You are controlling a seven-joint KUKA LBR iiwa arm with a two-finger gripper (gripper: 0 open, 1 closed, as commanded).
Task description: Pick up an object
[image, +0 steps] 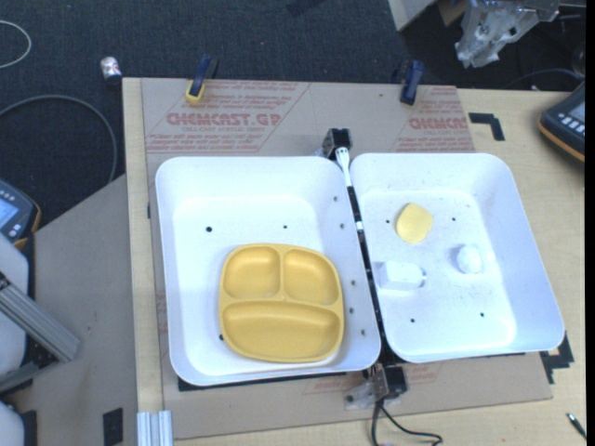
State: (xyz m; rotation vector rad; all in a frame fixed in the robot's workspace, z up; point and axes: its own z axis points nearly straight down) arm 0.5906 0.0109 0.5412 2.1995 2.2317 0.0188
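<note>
Right, your gripper hangs well above the right bin; its grasp I cannot tell, and the yellow piece lies loose, reachable.

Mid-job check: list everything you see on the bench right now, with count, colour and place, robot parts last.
white bins: 2, side by side on the bench
divided plate: 1, yellow, three compartments, left bin, near front
yellow piece: 1, right bin, centre
white block: 1, right bin, left of centre
white round object: 1, right bin, right of the block
clamps: 2, at the board's back edge
gripper: 1, metallic, raised beyond the right bin's back; jaws' state unclear
</note>
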